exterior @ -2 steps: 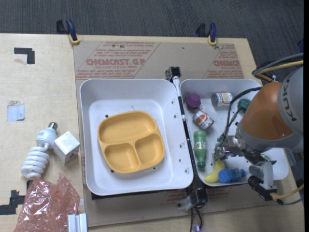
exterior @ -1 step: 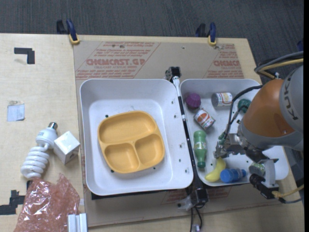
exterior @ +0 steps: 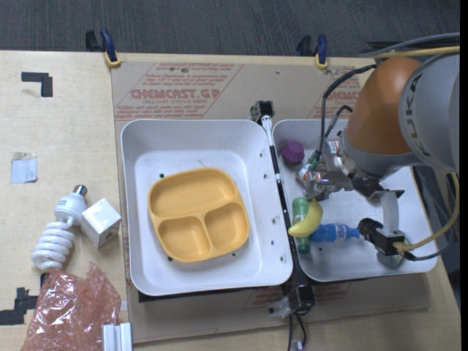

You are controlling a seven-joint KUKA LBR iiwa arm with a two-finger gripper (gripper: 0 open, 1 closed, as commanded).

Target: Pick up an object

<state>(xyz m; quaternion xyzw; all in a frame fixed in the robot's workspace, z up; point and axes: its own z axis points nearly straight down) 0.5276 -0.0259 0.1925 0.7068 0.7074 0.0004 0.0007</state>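
The right bin (exterior: pixel 409 265) holds a purple ball (exterior: pixel 292 151) near its far left corner, a yellow banana (exterior: pixel 307 221), a green bottle (exterior: pixel 300 214) under the banana, and a blue object (exterior: pixel 333 233) beside them. My gripper (exterior: pixel 316 181) hangs over the bin's left part, between the purple ball and the banana, just above the green bottle's top. Nothing shows between its fingers, and their spread is hidden by the wrist.
The left bin (exterior: pixel 139 159) holds a yellow divided plate (exterior: pixel 197 214). Left of the bins, on the bench, lie a spiral light bulb (exterior: pixel 60 229), a small white box (exterior: pixel 101 222) and a crumpled pink bag (exterior: pixel 69 309).
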